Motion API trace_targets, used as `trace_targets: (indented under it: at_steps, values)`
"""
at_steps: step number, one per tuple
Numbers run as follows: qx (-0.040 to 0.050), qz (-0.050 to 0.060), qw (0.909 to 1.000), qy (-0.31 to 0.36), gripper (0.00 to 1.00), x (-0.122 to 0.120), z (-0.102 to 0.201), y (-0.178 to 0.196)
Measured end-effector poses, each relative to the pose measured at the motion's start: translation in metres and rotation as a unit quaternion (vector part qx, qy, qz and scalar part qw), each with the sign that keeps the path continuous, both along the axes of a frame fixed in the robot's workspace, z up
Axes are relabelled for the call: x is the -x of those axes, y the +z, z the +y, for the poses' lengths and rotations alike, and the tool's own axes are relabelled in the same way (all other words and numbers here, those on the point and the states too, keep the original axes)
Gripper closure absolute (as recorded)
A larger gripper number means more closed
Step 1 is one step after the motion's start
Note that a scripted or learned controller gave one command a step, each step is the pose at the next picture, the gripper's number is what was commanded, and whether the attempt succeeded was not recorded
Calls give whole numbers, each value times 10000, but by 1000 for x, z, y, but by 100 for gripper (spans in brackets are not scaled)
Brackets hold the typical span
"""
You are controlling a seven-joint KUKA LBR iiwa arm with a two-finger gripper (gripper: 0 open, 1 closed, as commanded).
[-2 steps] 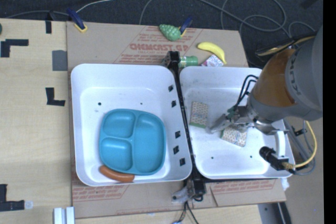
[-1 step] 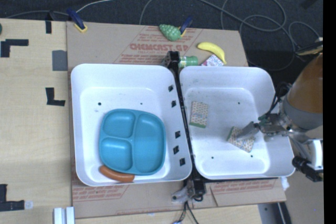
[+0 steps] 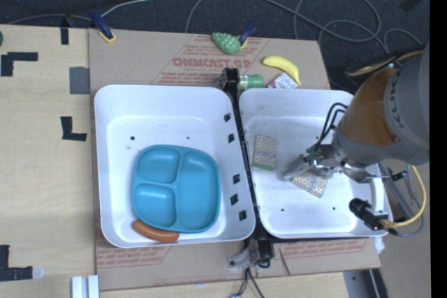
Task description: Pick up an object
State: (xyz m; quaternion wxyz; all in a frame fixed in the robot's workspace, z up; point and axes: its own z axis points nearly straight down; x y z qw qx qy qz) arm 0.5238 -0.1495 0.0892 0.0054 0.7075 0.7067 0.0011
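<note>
My gripper (image 3: pixel 302 167) reaches into the right bin (image 3: pixel 279 218) from the right, under the orange band of the arm. Its grey fingers sit low over a small patterned pouch (image 3: pixel 311 183) near the bin's middle. A second patterned pouch (image 3: pixel 264 151) lies flat to the left, close to the divider between the bins. The arm hides part of the bin's right side. Nothing shows clearly between the fingers.
The left bin (image 3: pixel 112 122) holds a blue divided plate (image 3: pixel 176 187) and an orange sausage (image 3: pixel 155 232) at its front edge. Behind the bins on the cardboard lie a banana (image 3: pixel 282 68), a green toy (image 3: pixel 227 42) and a small green bottle (image 3: pixel 248 81). Cables run across the back.
</note>
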Motion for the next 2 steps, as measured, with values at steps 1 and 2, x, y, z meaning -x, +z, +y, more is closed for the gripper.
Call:
trace_targets:
  at_steps: [1,2]
  values:
    - [14,-36,10000,2,0,-2,44,1]
    - [-24,49,10000,-1,0,40,-15,52]
